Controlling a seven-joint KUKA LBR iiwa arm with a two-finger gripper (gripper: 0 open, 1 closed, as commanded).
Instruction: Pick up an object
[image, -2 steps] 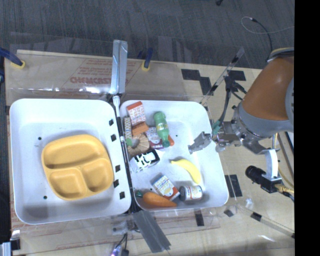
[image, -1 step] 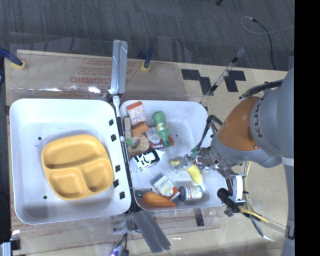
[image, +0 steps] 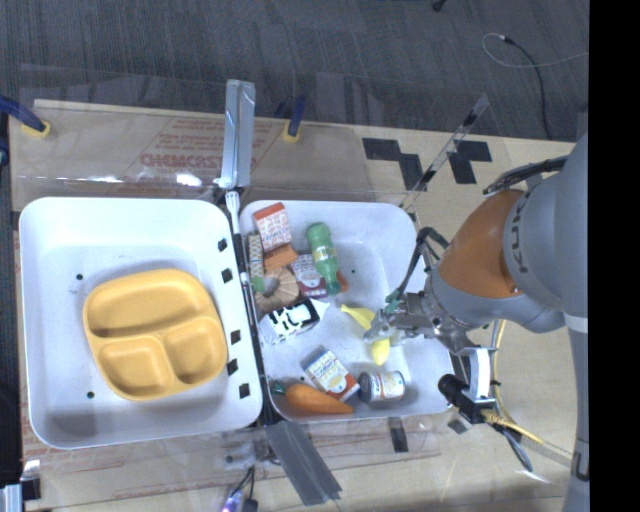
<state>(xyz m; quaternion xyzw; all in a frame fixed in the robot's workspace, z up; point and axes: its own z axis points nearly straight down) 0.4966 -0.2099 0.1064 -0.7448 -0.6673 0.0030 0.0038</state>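
The grey arm (image: 555, 235) reached in from the right of the camera view, its orange band (image: 478, 262) bulging above the wrist. The wrist angled down and to the left, carrying the gripper (image: 392, 318) low at the right side of the frame's centre. Cables and black fittings hung below the wrist; the fingers themselves were too small to make out.
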